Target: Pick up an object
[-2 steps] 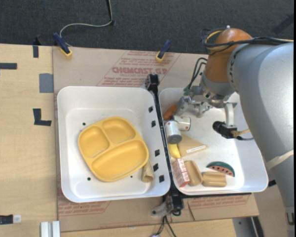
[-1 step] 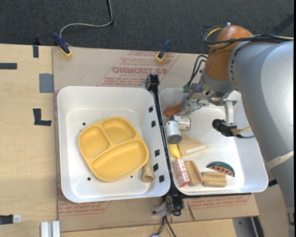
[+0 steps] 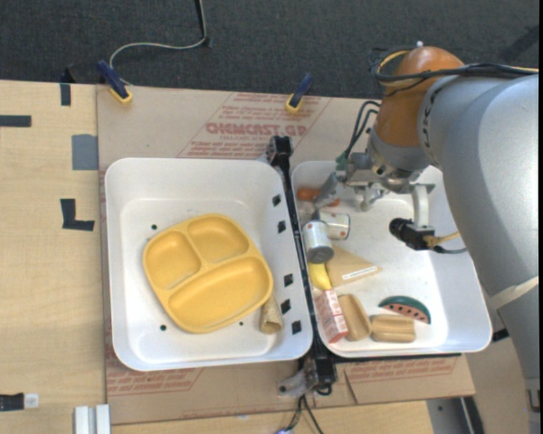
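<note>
Reaching in from the right, the gripper is hanging low over the far left corner of the right bin, under the grey arm and its orange band. Its lower end is sitting in a clutter of metal parts and cables, so whether it is open or closed cannot be told, and nothing is visibly lifted in it.

A small orange piece is lying just beside the gripper, against the wall that the bins share. A silver can is lying on its side a little nearer the camera, close to that same wall. Below the can, a pale yellow wedge is resting next to a bright yellow piece. Along the near edge of this bin, a pink packet, a tan roll and a second tan roll are lying side by side, with a watermelon slice just behind the last one.

Over in the left bin, a yellow divided plate is sitting flat near the middle, and a small tan cone is lying by its near right corner. Both bins are resting on a sheet of brown cardboard, which two blue and yellow clamps are pinning at its far edge.
</note>
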`<state>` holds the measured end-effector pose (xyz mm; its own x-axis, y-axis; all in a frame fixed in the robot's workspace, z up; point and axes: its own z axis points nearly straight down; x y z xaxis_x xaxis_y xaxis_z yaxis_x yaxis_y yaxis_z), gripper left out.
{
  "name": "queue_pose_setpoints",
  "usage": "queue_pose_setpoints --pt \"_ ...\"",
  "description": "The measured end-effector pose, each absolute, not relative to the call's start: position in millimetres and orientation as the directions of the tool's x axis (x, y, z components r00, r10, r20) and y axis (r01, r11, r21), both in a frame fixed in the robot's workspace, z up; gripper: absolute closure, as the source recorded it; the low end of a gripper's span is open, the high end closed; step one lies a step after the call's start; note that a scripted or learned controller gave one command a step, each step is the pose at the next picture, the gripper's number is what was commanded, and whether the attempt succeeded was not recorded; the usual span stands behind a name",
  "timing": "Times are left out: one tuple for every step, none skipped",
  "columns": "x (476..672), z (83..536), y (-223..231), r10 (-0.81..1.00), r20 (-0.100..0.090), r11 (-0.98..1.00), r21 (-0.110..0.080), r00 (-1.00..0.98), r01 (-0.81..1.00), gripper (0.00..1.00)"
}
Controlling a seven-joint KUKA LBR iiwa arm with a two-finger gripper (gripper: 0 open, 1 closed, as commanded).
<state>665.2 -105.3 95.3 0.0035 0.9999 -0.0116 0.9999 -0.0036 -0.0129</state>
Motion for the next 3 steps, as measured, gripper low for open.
queue_pose_setpoints --pt "668.2 86 -125 1.0 0.0 0.002 -0.003 -0.002 1.0 0.0" --pt "667.2 95 -125 1.0 -0.001 0.004 -0.009 -0.004 1.0 1.0" --pt "668.9 185 -56 1.0 0.001 0.003 0.002 -0.003 1.0 1.0"
